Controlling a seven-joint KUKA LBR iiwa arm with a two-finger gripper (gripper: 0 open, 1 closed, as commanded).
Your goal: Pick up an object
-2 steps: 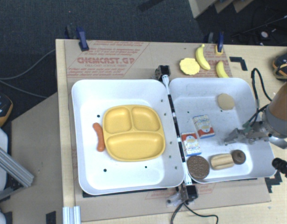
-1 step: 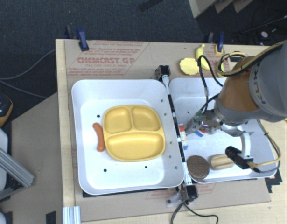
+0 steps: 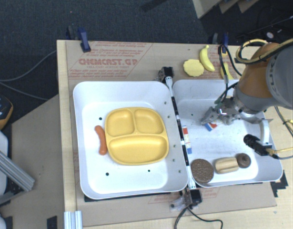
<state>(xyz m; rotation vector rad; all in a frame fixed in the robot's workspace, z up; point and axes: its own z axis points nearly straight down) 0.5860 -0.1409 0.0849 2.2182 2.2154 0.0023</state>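
Apparently no object has been lifted yet. At 3 o'clock the gripper (image 3: 214, 117) is lowered into the right bin (image 3: 196, 90), beside a small red and blue item (image 3: 210, 126); its grip cannot be judged. "CHEMCAST GP" is printed on the board (image 3: 108, 61) at 11 o'clock.

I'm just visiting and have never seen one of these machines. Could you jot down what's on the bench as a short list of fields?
left bin: yellow divided plate, with an orange sausage lying beside its left edge
right bin: brown round cookie, tan and brown block, small red, white and blue item
claw: low over the right bin, by the small item
behind the bins: banana and yellow round piece on the board
arm: reaches in from the right
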